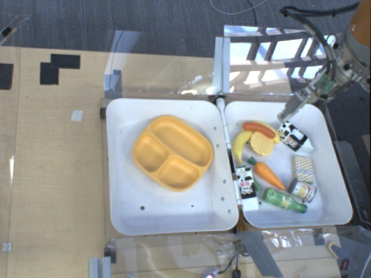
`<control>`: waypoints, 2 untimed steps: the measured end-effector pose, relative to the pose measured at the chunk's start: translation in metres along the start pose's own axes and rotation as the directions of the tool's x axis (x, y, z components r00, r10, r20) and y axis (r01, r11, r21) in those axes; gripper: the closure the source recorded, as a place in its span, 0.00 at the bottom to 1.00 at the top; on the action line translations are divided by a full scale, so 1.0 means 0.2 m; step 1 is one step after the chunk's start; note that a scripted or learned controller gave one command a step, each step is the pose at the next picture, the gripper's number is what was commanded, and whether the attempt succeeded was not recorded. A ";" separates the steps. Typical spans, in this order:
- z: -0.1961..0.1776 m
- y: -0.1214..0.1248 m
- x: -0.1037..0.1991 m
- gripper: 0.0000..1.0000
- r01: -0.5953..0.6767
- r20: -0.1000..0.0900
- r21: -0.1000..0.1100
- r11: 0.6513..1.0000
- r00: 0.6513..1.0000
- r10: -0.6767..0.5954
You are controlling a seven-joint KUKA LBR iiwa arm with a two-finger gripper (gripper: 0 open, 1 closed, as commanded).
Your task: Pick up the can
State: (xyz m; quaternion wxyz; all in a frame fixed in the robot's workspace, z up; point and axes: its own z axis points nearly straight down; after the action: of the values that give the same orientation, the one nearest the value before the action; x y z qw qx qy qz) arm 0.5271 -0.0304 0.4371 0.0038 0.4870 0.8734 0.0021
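The can [303, 190] is small with a silver end, lying on its side near the right bin's [330, 155] front right corner, just below a patterned box [304, 169]. My gripper [287, 116] hangs over the right bin's back edge, well behind the can and close to a black-and-white carton [293, 136]. Nothing shows between its fingers.
The right bin also holds a banana [240, 144], a sausage [259, 128], a yellow round piece [262, 146], a carrot [270, 175], a green bottle [283, 200] and a cow-print carton [246, 182]. A yellow divided plate [172, 152] lies in the left bin [124, 207].
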 end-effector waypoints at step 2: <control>0.00 -0.19 0.07 1.00 0.250 0.001 0.000 0.968 0.968 -0.250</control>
State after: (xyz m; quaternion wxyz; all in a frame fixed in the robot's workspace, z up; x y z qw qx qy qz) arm 0.4879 -0.0380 0.4370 0.0045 0.3731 0.9278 0.0014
